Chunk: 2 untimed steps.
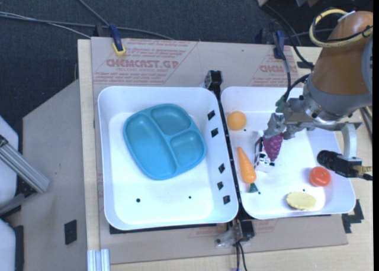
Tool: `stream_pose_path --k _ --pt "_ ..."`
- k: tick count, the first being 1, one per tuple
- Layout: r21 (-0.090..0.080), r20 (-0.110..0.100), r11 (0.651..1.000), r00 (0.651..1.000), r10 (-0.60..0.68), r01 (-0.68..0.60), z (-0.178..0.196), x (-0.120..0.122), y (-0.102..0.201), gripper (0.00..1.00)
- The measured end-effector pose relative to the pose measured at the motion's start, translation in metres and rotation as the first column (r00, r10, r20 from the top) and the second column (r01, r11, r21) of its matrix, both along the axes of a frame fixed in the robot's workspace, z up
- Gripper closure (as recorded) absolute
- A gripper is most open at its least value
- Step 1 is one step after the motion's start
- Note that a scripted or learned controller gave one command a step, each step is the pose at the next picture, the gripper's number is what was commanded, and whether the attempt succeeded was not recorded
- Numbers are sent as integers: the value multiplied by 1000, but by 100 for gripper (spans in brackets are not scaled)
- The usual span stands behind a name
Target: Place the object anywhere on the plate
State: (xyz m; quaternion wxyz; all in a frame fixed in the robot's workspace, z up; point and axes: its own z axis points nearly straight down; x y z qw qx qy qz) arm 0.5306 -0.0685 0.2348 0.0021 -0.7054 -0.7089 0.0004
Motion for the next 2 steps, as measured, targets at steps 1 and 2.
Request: stream_pose_path --k 1,2 --pt "0 0 1000 1000 0 0 -12 11 52 100" --pt "0 5 1000 1000 2 -2 -2 18 111 100"
